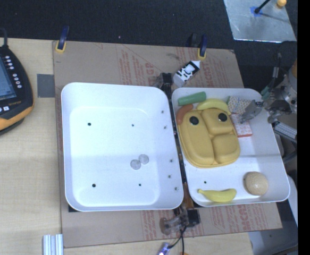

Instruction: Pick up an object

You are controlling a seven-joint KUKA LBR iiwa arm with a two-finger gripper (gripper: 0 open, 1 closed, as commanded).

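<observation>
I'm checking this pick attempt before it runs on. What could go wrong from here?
The gripper sits at the crowded top of the right bin, where the yellow divided tray, a patterned item and a green piece lie close together, so it might nudge or catch the wrong one. The tray looks too broad to grasp. The banana and round tan object lie near the bin's wall, which may block a finger.

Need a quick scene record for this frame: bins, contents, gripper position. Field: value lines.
left bin: two small round discs near centre
right bin: yellow divided tray, green stick, banana, beige ball, patterned card
gripper: over right bin's upper right, by the patterned card
held: nothing seen between fingers
bench extras: teach pendant at left
</observation>
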